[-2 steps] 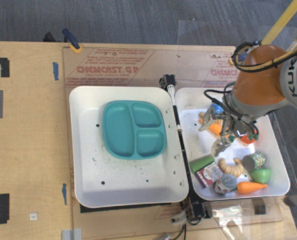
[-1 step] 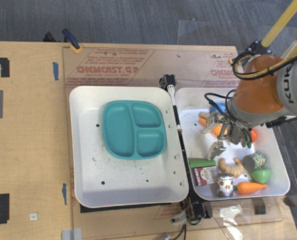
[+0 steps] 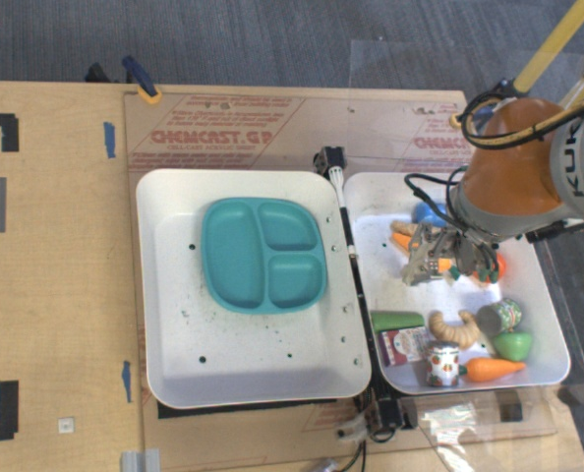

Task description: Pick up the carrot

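The carrot [image 3: 493, 369] is orange and lies on its side near the front right corner of the right bin [image 3: 546, 293]. My gripper [image 3: 451, 261] hangs low over the middle of that bin, well behind the carrot and a little to its left. The arm's orange band [image 3: 513, 170] sits above it and hides part of the bin's back. Small orange pieces [image 3: 404, 236] show beside the gripper, but I cannot tell what they are.
Beside the carrot lie a green round toy [image 3: 514, 345], a croissant-shaped toy [image 3: 454, 328], a small white and red figure [image 3: 443, 365], a green bar [image 3: 398, 320] and a dark packet [image 3: 402, 345]. A teal divided plate [image 3: 264, 254] rests in the left bin [image 3: 174, 352].
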`<state>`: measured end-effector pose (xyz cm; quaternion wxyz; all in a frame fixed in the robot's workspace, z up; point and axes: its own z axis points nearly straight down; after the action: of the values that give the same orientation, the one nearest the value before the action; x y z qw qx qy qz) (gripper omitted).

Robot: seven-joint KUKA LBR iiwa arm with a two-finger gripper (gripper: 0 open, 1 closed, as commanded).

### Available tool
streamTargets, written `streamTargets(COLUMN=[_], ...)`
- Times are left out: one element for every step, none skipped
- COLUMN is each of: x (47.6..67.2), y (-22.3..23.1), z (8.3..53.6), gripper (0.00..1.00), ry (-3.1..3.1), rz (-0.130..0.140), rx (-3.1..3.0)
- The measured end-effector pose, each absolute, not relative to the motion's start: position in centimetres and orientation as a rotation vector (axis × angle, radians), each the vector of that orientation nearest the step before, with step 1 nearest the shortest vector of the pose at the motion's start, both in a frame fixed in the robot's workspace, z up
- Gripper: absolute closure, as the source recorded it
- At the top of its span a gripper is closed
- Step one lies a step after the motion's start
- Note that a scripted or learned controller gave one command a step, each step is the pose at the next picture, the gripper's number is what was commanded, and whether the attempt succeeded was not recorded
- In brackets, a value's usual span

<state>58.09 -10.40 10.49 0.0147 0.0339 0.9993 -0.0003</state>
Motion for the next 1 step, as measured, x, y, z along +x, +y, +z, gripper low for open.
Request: streamTargets(x=[48.68], y=[-9.82], z=[9.24], gripper=[1.00], ry=[3.078], rz=[0.002], rx=[0.497])
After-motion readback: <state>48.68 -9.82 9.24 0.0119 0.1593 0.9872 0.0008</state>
